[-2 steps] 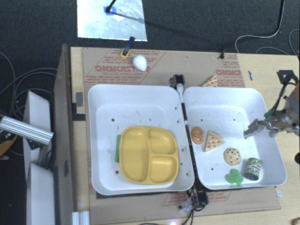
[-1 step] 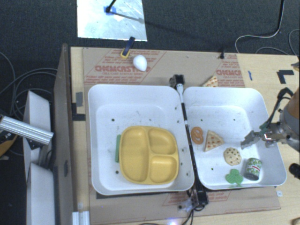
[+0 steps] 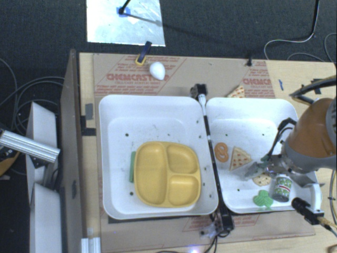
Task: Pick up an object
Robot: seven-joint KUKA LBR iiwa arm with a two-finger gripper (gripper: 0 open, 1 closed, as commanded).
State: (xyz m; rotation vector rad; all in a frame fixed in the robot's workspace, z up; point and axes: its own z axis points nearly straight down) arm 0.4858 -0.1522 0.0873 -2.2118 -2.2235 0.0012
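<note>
The right bin (image 3: pixel 247 112) holds a brown pretzel (image 3: pixel 221 152), a triangular pizza slice (image 3: pixel 240 156), a round cracker (image 3: pixel 259 181), a green leafy piece (image 3: pixel 262 198) and a small can with a green label (image 3: pixel 283 188). My gripper (image 3: pixel 256 169) is low in this bin at its front right. It sits just above the cracker, right of the pizza slice and left of the can. The orange band (image 3: pixel 316 133) of the arm rises behind it. Nothing is visibly held.
The left bin (image 3: pixel 121 115) carries a yellow divided plate (image 3: pixel 167 173) with a green stick (image 3: pixel 132 166) along its left side. On the cardboard behind the bins lie a white egg (image 3: pixel 157 70), a yellow and blue piece (image 3: pixel 142 54) and another pizza slice (image 3: pixel 237 92).
</note>
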